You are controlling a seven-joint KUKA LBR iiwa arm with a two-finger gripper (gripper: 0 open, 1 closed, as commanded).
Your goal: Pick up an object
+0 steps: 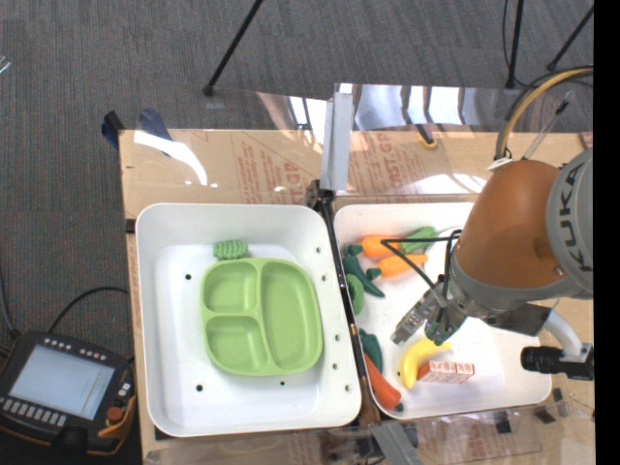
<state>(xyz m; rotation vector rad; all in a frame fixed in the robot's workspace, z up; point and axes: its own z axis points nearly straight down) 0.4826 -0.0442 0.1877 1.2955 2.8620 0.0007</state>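
The grey arm with its orange band reaches in from the right over the right-hand shallow white bin [523,381], and its two-finger gripper [423,325] hangs low above the bin's middle. Its two grey fingers [411,324] stand slightly apart with nothing between them, so it holds nothing. The nearest thing, and in my judgement the likeliest one to take, is a small yellow plastic banana [418,358], which lies on the bin floor just below and a little toward the camera from the fingertips. Its long axis runs from upper right to lower left in a gentle curve, so the gripper would want to close across the narrow width rather than along the length. Just beside the banana lies a small red and white carton [452,371], close enough to be nudged on a descent. An orange plastic carrot [381,384] rests along the bin's left wall, and further up sit more orange carrots [380,248] with green toy vegetables [418,234]. The left-hand white bin [174,395] on the desk carries a light green three-compartment plastic tray [262,316], with a small green ridged toy [231,250] touching its upper edge.
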